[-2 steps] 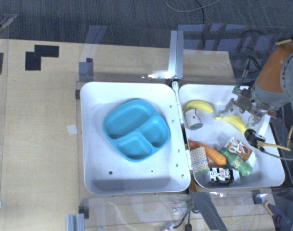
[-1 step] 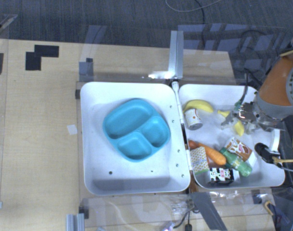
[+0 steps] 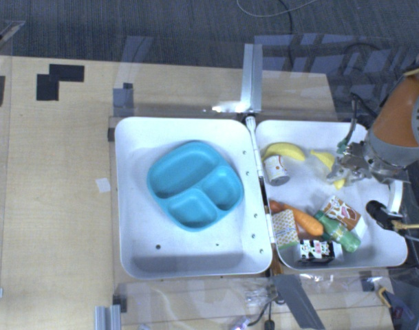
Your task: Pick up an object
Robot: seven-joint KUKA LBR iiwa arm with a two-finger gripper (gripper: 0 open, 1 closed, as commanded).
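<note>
Grey arm [image 3: 395, 133] reaching from right, fingers [image 3: 348, 169] low over right bin [image 3: 381, 249], grip state unclear

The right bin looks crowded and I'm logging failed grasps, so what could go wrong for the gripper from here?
1. The gripper sits at a small yellow piece beside the banana and can; a close may nudge them instead of grasping.
2. The carrot, green bottle and packets overlap, so a pick there may drag neighbours.
</note>
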